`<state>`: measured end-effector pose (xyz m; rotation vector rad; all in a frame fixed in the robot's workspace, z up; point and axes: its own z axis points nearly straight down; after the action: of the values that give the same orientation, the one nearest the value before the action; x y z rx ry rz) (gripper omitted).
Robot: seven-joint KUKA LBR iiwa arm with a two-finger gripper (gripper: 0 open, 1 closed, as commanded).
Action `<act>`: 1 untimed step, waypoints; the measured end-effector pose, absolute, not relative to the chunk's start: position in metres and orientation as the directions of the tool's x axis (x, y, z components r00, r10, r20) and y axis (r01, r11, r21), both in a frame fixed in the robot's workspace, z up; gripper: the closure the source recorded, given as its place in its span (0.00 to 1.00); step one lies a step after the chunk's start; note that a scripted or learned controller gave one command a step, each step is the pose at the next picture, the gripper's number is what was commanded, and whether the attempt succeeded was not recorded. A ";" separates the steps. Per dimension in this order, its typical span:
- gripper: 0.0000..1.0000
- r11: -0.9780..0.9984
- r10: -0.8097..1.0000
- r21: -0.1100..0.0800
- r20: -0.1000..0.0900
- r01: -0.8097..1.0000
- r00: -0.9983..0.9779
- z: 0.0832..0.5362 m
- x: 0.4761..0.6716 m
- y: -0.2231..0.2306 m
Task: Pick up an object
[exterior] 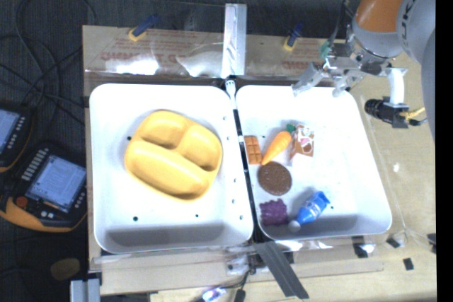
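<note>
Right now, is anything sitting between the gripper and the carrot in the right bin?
Nothing visible does. The gripper hangs above the far rim of the right bin, and the bin floor between it and the carrot is bare. A small printed packet lies right beside the carrot and could crowd the grasp.

White left bin (106,223): yellow bread loaf (173,153); white right bin (368,173), beside it: orange carrot (277,146), brown round cookie (274,178), purple grapes (274,211), blue bottle (310,208), possibly red-and-white packet (304,141).
</note>
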<state>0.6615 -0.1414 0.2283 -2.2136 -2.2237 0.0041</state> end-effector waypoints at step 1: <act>0.00 -0.351 0.936 -0.007 -0.001 0.936 0.351 0.091 0.668 -0.129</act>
<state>0.6678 -0.1289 0.0910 -2.5782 -1.7860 0.0075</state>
